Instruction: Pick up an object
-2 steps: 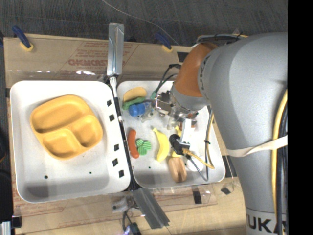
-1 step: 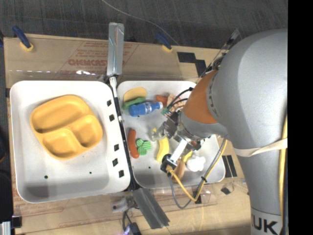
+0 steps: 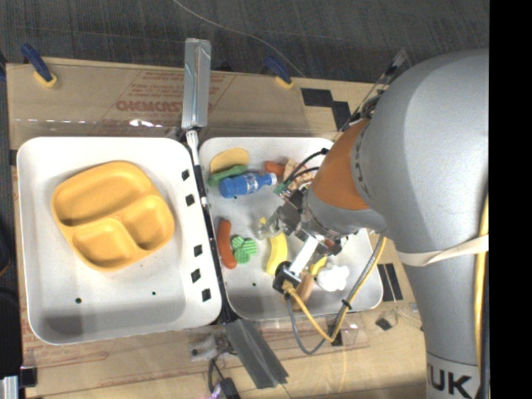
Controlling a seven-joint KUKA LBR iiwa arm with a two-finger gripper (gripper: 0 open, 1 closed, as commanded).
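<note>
1. Overhead, in the camera view, my gripper point(image 3: 283, 224) hung low over the middle of the right bin point(image 3: 249, 296), with my own wrist covering it from above. I could not tell whether my jaws were released or clenched.
2. Nearest to me lay the yellow banana point(image 3: 276, 254), just beside my gripper on the side toward the bin's front wall. It rested on the bin floor between the green piece point(image 3: 243, 248) and the white piece point(image 3: 333, 278). I took it as the thing to pick.
3. I judged it to be a hollow plastic toy, light and stiff enough not to crush. It looked smooth and curved, so it was likely to slip or roll out of a pinch. The best hold, I reckoned, was across its narrow middle, squarely on the two flatter sides rather than along the curve or at a tapering tip.
4. Counted in the right bin:
   - one yellow banana
   - one green piece
   - one red sausage point(image 3: 225, 242), touching the green piece
   - one blue bottle point(image 3: 244, 184), lying on its side
   - one yellow wedge point(image 3: 229, 158), near the far wall
   - one small orange-red piece point(image 3: 275, 169)
   - one white piece
5. Counted elsewhere were two white bins in all, and in the left bin point(image 3: 108, 302) one yellow divided tray point(image 3: 112, 213).
</note>
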